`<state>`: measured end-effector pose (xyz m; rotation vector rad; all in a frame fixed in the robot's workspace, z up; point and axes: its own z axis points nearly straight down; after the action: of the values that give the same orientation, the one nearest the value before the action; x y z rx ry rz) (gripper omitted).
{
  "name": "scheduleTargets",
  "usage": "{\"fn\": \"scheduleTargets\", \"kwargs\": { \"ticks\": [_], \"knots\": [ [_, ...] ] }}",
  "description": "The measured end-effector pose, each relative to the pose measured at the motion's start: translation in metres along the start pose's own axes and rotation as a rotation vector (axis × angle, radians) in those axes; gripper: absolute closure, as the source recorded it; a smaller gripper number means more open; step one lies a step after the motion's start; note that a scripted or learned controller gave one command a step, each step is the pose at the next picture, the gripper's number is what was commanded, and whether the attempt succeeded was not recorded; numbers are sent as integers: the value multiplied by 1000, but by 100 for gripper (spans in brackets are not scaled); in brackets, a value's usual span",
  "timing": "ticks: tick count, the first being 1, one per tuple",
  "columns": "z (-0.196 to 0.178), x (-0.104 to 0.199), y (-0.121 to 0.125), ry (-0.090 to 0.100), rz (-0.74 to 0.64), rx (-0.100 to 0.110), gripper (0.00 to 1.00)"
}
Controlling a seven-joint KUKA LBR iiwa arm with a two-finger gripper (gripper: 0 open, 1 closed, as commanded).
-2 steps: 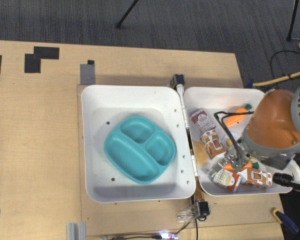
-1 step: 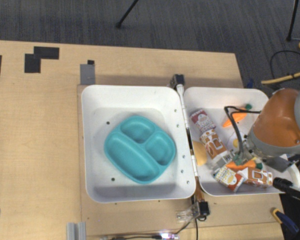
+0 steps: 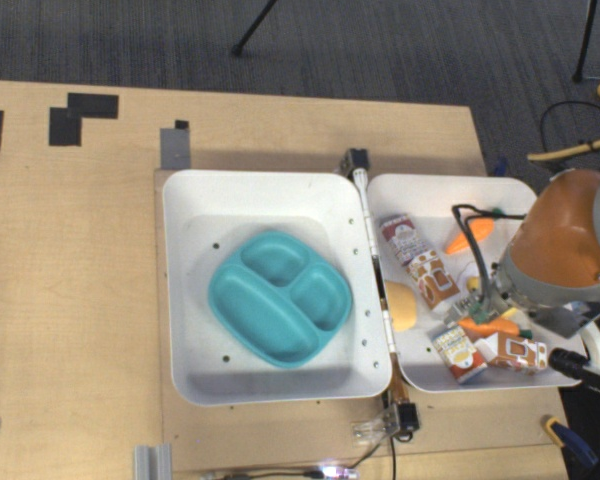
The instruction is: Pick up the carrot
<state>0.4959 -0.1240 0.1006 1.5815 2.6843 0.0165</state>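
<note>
Fingers: hidden beneath the wrist; whether they are spread or closed cannot be told.
Gripper (image 3: 485,306): low in the right bin, at the lower right of the frame, among the packets there.
Carrot (image 3: 492,324): an orange piece lying in the right bin just below the gripper, partly covered by it; contact cannot be told.
Arm (image 3: 565,243): grey with an orange band, entering from the right edge and covering the bin's right part.
Orange piece (image 3: 472,234): a second orange item in the upper part of the right bin, near a black cable.
Snack packets (image 3: 432,276): red-and-white packets, two left of the gripper, two more below it (image 3: 458,352).
Yellow round item (image 3: 404,308): at the left wall of the right bin.
Right bin (image 3: 420,376): white, shallow, lower right of centre.
Left bin (image 3: 180,268): white, touching the right bin's side, centre of the frame.
Teal divided plate (image 3: 280,298): three compartments, lying tilted in the left bin.
Bench (image 3: 70,298): pale wood, with black marks at the upper left.
</note>
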Motion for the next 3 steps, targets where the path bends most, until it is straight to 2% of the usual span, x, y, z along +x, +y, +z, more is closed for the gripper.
{"fn": "scheduleTargets", "kwargs": {
  "ticks": [1,2,3],
  "knots": [
    [0,0,0,1,0,1,0],
    [13,7,-2,8,237,14,0],
    [13,-3,-9,7,489,15,0]
  ]
}}
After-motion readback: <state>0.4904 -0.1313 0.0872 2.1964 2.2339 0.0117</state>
